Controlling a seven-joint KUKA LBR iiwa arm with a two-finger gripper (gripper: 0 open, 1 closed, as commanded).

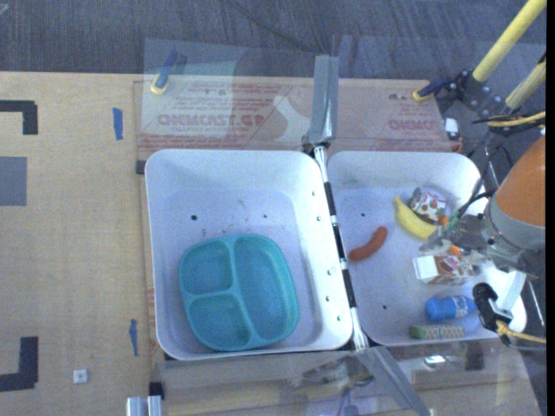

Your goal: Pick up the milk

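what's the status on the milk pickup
Gripper low in right bin, over milk. Grasp unclear. Banana and can crowd close behind.

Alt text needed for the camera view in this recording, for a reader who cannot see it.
The gripper sits low over a small carton in the right bin, amid a banana, a sausage, a patterned cup and a blue bottle. The left bin holds a teal divided plate.
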